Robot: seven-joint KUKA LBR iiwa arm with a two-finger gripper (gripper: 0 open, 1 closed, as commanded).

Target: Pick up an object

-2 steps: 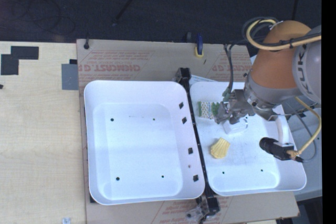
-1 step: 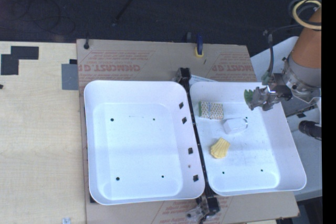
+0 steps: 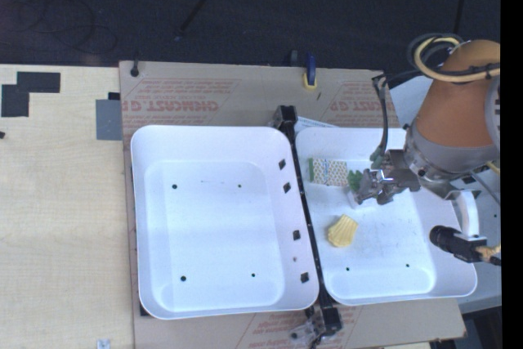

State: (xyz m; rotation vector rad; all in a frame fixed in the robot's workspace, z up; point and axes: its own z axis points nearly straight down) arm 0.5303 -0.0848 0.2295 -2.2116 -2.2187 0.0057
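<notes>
Right bin (image 3: 409, 278): gripper (image 3: 365, 190) at centre, finger state cannot be told; green item (image 3: 355, 177) touching; patterned packet (image 3: 328, 172) at 9 o'clock; yellow item (image 3: 342, 231) at 7 o'clock.

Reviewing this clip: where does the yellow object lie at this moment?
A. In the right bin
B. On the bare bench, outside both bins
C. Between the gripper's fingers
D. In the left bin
A: the yellow object rests on the floor of the right bin, below and left of the gripper, apart from it, with a patterned packet lying further up in the same bin.
</notes>
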